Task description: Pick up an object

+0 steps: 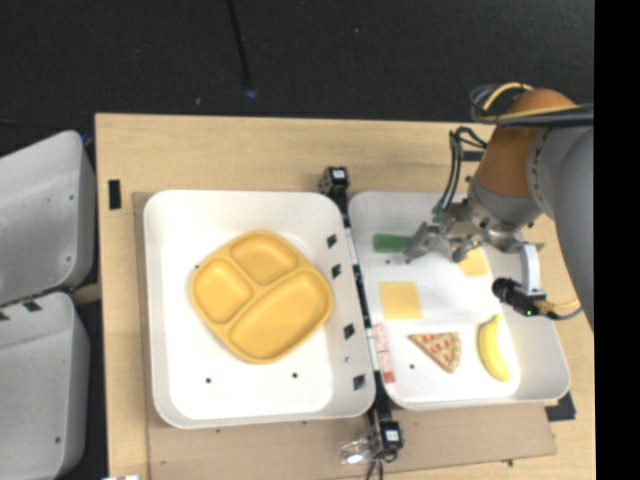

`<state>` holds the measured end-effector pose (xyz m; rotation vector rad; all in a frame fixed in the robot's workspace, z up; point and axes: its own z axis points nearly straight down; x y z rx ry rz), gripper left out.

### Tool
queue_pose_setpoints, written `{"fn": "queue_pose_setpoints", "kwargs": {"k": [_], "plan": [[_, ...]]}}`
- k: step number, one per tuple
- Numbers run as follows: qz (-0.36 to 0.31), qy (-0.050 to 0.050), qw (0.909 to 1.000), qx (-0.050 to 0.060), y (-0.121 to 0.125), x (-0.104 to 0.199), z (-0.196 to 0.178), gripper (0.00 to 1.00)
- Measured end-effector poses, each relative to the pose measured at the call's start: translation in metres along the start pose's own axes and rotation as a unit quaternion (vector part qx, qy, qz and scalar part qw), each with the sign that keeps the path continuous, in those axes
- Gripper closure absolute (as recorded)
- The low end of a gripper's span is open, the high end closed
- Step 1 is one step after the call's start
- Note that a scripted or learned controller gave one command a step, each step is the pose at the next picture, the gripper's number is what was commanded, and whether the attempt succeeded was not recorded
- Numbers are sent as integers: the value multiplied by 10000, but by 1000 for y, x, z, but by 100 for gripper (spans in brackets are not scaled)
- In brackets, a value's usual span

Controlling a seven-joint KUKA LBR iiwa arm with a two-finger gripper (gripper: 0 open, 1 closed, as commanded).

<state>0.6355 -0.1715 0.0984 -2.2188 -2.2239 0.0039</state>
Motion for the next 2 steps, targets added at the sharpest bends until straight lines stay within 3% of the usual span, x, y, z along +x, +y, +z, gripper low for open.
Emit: {"fn": "queue_pose_setpoints", "kwargs": {"k": [1, 2], "plan": [[-3, -11, 10000, -33, 2, -1, -14, 100], [10, -1, 10000, -38, -2, -3, -78, 100]]}}
